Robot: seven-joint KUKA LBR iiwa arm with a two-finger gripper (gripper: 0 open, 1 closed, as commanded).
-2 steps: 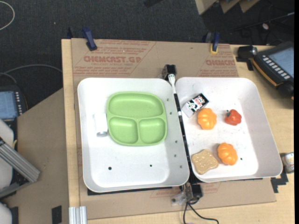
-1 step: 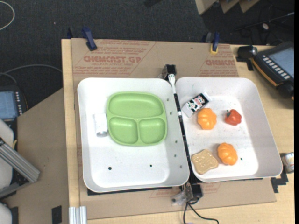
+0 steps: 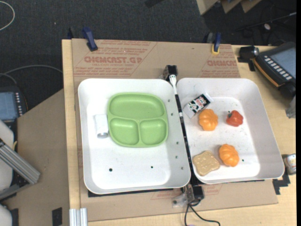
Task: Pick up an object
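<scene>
Cardboard-topped bench, two white bins: the left bin (image 3: pixel 89 149) bears a green divided plate (image 3: pixel 137 119) — the right bin (image 3: pixel 263 140) gathers the loose pickables — two orange pieces (image 3: pixel 208 119), a red one (image 3: pixel 234 118), a cracker (image 3: pixel 206 163); gripper state cannot be told

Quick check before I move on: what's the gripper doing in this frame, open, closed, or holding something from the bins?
Gripper: not in view, so its state cannot be told from this frame.
</scene>
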